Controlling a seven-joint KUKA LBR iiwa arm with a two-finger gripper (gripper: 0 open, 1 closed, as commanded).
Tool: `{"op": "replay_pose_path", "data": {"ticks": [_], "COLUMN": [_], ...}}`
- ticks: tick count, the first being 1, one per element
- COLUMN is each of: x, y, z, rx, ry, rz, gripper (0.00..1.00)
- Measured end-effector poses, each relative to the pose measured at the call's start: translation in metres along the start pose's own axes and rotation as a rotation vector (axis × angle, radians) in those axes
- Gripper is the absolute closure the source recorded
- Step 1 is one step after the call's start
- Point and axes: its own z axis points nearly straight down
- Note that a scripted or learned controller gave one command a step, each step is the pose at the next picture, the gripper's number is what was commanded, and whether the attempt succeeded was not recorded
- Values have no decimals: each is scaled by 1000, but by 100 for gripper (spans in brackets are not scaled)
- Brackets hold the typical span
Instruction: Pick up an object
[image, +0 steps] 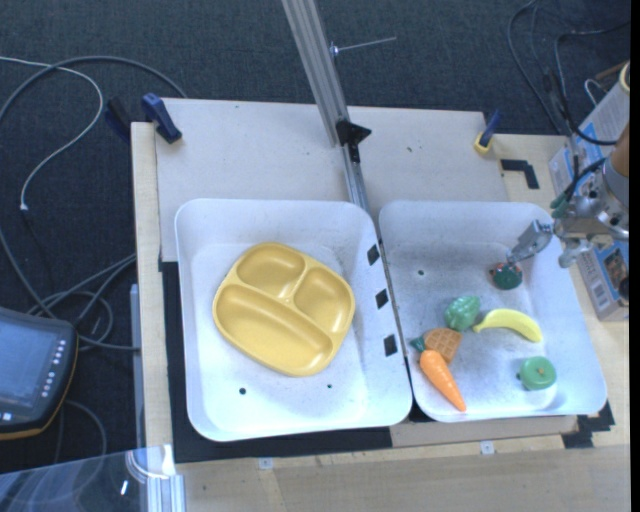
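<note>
Gripper (545, 243) hovers over right bin (590, 350), finger state unclear. Small dark-green toy (506, 276) lies just below-left of it. Advice: centre fingers over toy, descend straight, avoid nearby banana (510, 323).

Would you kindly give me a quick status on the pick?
Gripper over right bin, nothing held. Small dark toy just below it. Banana, broccoli, carrot nearby.
</note>
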Motion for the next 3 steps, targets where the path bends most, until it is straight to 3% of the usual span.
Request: {"op": "replay_pose_path", "data": {"ticks": [2,3], "x": [-2,-2], "y": [-1,1], "z": [86,72], "rx": [1,-7], "ry": [1,-1], "rz": [-1,-2], "gripper": [0,100]}}
